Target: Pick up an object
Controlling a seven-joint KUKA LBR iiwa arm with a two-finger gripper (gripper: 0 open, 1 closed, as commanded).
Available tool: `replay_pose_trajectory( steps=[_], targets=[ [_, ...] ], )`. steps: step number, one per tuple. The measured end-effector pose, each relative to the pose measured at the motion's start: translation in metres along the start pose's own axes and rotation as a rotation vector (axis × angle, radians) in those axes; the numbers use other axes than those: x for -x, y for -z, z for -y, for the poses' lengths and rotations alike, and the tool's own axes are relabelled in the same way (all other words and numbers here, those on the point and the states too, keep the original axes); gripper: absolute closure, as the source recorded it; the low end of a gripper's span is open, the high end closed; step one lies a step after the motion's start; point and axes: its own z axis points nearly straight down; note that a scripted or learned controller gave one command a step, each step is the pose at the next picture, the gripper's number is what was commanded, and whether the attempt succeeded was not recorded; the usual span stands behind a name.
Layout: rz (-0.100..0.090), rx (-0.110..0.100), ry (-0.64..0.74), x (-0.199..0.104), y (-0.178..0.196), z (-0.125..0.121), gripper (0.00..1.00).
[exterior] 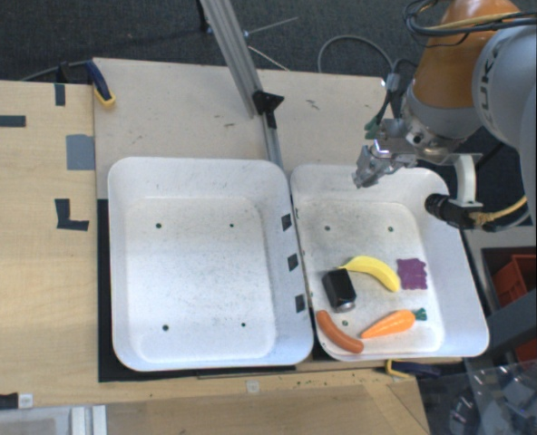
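The right bin point(450, 243) holds several small objects at its near end: a yellow banana point(375, 271), a purple piece point(412, 273), a black block point(339, 289), an orange carrot point(391, 323) and a red-brown sausage point(338, 332). My gripper point(369, 169) hangs over the far edge of the right bin, well above and beyond those objects. Nothing shows between its fingers. The grey arm with its orange band comes in from the upper right.
The left bin point(196, 261) sits beside the right one, sharing a middle rim with black clips. A slanted metal pole point(241, 62) rises from behind the bins. Cables loop at the back right. A yellow and blue clamp point(100, 84) lies at the far left of the bench.
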Motion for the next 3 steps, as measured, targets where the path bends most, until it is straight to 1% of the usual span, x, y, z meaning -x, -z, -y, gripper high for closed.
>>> replay_pose_trajectory(
  steps=[1,2,3],
  targets=[
    [0.000,0.001,0.001,-0.053,0.006,-0.003,1.00],
    [0.000,0.000,0.001,-0.112,0.010,0.001,1.00],
    [0.001,-0.002,0.001,-0.168,0.004,0.016,1.00]
  ],
)
